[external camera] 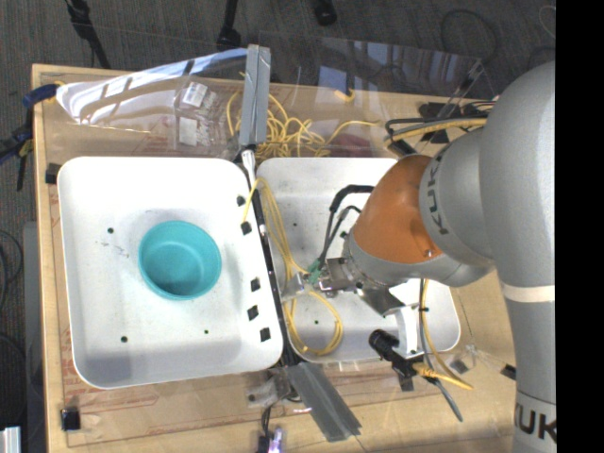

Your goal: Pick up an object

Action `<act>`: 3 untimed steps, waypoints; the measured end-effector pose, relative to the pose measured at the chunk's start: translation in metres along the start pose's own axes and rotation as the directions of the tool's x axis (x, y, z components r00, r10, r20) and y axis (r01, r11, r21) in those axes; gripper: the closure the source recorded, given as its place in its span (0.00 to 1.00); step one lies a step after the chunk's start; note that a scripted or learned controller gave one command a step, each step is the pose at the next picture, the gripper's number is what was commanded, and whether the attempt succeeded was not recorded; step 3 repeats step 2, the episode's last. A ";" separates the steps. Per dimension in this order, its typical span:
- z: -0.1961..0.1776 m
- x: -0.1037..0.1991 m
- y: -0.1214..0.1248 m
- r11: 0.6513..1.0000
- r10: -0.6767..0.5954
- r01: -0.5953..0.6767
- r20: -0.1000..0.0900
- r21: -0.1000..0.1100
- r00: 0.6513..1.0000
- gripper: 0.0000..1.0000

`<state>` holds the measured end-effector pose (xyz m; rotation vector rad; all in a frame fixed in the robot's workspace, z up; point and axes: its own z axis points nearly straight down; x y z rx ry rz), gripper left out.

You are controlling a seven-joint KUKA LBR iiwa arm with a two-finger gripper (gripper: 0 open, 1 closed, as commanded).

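- A round teal bowl (181, 260) sits upright, mid left bin (94, 347).
- The grey-and-orange arm (444, 225) bends low over the right bin (302, 182); its gripper (326, 276) is hidden there, its state impossible to tell.

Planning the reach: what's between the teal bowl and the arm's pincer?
In the camera view, bare bin floor, then the ridge where both bins meet, separate the teal bowl from the pincer.

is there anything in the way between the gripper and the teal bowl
Yes. The gripper is down in the right bin, the teal bowl sits in the left bin, and the bins' raised walls stand between them.
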<state>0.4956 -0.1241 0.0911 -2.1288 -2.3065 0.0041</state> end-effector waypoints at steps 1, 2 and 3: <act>-0.010 0.001 0.001 1.000 -0.007 0.007 -0.001 0.001 1.000 1.00; -0.101 0.038 0.072 0.979 0.204 -0.204 -0.001 -0.001 0.979 1.00; -0.101 0.038 0.072 0.979 0.204 -0.204 -0.001 -0.001 0.979 1.00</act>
